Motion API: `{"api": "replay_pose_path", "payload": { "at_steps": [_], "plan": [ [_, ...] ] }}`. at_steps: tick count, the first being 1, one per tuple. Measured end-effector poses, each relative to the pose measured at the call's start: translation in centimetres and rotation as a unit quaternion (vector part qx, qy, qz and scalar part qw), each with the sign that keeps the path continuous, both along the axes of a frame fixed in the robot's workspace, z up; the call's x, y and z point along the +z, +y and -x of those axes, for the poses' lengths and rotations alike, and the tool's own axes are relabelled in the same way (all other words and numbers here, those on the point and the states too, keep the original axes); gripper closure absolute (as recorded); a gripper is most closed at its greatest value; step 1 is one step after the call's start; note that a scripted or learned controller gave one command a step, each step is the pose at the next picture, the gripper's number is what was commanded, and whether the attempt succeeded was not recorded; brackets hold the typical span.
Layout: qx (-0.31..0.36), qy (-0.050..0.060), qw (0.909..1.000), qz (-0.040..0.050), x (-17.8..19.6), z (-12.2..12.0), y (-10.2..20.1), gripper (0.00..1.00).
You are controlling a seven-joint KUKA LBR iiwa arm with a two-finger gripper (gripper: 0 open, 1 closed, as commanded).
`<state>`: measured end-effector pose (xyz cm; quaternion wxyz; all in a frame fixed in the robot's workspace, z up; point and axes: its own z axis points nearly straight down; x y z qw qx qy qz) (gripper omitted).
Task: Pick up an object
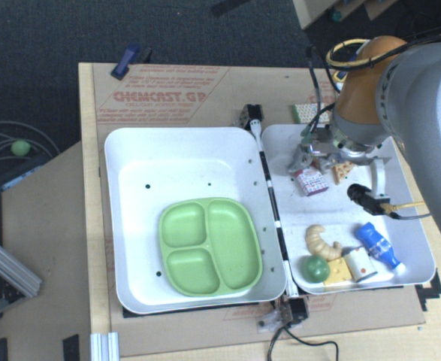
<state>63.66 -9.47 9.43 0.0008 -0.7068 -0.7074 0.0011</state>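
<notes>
Arm: the grey arm (423,89) came in from the right, and its orange band (363,89) was above the far end of the right bin.
Gripper: the gripper (315,155) was low over the far-left part of the right bin (295,216), near the wall the two bins share.
Grip: whether it was open or closed could not be told from this view, and nothing could be seen held in it.
Nearest object: a small pink-and-white packet (311,181) lay on the bin floor just on the near side of the gripper; whether the two touched was unclear.
Cracker: a small tan waffle-patterned piece (342,171) lay just right of the packet, close under the wrist.
Near end of right bin: a pale croissant-shaped piece (321,241) lay just beyond a green ball (315,268). A yellow block (340,271) touched the ball's right side.
Bottle: a blue bottle (376,245) lay on its side to the right of the croissant, slanting toward the near-right corner.
Left bin: the left bin (130,201) held a green three-compartment plate (209,245), flat in its near half and close to the shared wall.
Bench: both bins sat side by side on the bench (167,96), which was covered with brown printed cardboard.
</notes>
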Motion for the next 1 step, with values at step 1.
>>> {"api": "replay_pose_path", "payload": {
  "at_steps": [1],
  "plan": [
    [0.001, -0.001, 1.0, -0.001, 9.14, 6.65, 5.13, 1.0]
  ]
}}
